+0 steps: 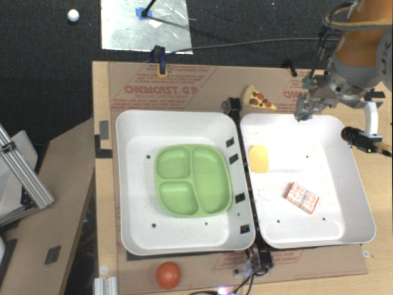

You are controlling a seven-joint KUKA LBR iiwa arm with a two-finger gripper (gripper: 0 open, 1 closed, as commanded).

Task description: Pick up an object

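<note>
A yellow oblong object [258, 158] lies in the right bin [331, 229] near its left wall. A small pink and white box [301, 197] rests tilted in the middle of the same bin. A green divided tray [192, 179] sits in the left bin [132, 165]. My gripper [303, 112] hangs over the far edge of the right bin, well behind both small objects, with nothing visibly in it.
A toy pizza slice [258, 98] lies on the board just behind the bins. A red ball [167, 275] sits on the bench in front of the left bin. A shiny sheet [145, 17] with a blue clip lies at the back.
</note>
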